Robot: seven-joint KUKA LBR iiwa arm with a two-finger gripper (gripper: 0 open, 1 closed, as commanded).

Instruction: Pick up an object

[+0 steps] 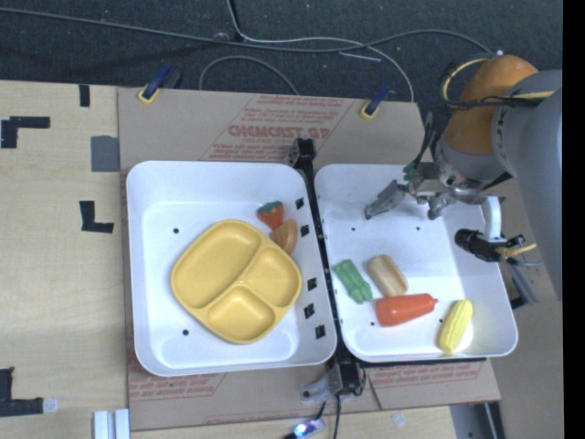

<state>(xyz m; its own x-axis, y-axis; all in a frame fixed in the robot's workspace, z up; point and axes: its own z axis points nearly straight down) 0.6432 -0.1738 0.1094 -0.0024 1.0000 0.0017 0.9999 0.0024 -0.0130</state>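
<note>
Bench: we see pale wood under a cardboard sheet.
Hand: fingers spread apart, holding nothing.

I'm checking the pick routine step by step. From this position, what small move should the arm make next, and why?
Probably shift the gripper toward the near side of the right bin and start lowering. It hangs over bare bin floor at the far end, while the bread roll, green vegetable, carrot and corn cob all lie nearer the camera.

The arm is cut off at the right edge; a brown piece sits partly behind the yellow plate.
</note>
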